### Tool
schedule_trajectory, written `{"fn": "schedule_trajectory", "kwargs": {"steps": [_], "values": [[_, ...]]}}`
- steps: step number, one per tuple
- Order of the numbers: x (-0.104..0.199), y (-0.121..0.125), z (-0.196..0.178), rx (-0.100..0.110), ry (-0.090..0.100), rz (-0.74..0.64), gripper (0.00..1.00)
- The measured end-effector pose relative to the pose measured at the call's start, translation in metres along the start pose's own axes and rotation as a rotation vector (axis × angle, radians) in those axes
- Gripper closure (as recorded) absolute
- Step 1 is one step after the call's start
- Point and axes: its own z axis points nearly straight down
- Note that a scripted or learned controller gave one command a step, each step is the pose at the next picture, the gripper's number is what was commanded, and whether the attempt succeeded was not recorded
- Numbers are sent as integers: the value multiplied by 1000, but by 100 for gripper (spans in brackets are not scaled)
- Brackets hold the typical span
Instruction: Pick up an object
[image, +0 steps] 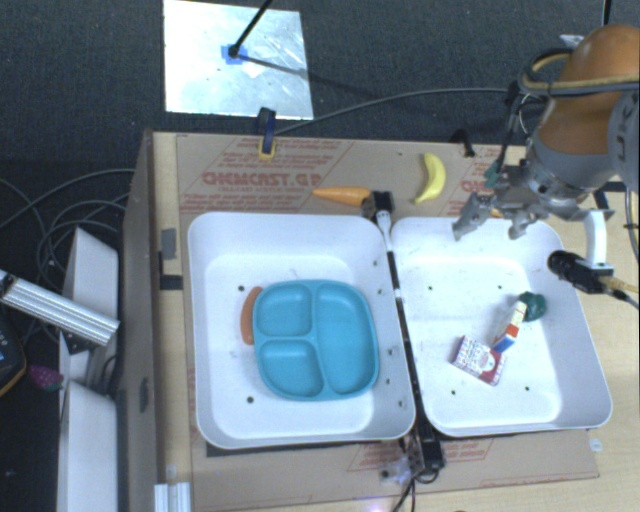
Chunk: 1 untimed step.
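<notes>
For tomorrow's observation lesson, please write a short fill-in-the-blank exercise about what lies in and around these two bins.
1. The blue divided plate lies in the ____ bin.
2. The small red and white carton lies in the ____ bin.
3. The banana lies on the cardboard, ____ both bins.
4. The gripper hangs over the right bin's ____ edge.

Missing words: left; right; outside; far

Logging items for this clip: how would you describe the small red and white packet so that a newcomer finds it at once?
Start at the right bin, the one without the blue plate. In its near half lies a small flat packet, red and white, slightly askew. Just above it sits a slim tube-like item and a dark green lump; the packet alone is flat and squarish.
</notes>
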Motion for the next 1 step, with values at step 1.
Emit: {"fn": "schedule_trajectory", "kwargs": {"steps": [1], "values": [[-43, 18, 84, 2, -1, 2, 0]]}}
